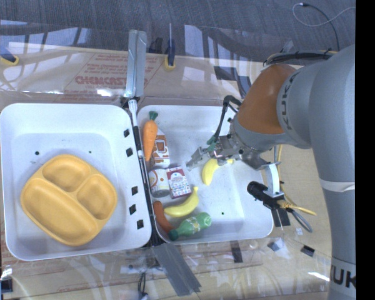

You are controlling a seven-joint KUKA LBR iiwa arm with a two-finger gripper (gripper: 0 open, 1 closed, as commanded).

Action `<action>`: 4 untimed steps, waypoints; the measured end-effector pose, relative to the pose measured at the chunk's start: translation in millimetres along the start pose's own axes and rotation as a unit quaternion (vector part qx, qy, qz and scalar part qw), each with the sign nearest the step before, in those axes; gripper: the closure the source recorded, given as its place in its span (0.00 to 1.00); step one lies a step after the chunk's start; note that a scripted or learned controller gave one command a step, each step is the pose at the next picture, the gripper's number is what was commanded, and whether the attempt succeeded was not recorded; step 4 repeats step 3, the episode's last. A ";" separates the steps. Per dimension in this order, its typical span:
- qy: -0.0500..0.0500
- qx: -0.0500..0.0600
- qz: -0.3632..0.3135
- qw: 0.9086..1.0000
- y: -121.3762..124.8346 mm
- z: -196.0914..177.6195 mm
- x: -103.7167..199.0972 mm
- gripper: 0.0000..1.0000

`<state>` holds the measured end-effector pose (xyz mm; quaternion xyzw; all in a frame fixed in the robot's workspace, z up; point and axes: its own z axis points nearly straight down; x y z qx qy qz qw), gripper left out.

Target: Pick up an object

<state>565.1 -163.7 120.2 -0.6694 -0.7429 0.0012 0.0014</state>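
Small yellow fruit (209, 170) lies in the right bin (250, 227), near its middle, long axis running from upper right down to lower left, lower tip toward the banana (182, 205). Its upper end sits right at the gripper (214, 155); contact between fruit and fingers cannot be confirmed, and jaw state cannot be told, the fingertips being blurred and partly covered by the wrist.

Arm (300, 105) reaches in from the right, orange band above the wrist, gripper aimed left and down into the bin.

Along the right bin's left wall: carrot (149, 137), upright, green top away from the camera; small cartons (169, 170); green bottle (192, 225). Yellow divided plate (67, 198) in the left bin (25, 117). Labels on the cartons illegible.
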 end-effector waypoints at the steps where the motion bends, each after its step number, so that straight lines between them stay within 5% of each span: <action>1: -0.004 -0.007 -0.102 0.995 -2.1 21.6 -36.4 0.00; 2: -0.001 -0.002 -0.104 0.995 -4.7 16.5 -34.9 1.00; 3: 0.000 -0.001 -0.087 0.996 -17.0 -61.5 35.1 1.00; 4: 0.000 -0.001 -0.087 0.996 -17.0 -61.5 35.1 1.00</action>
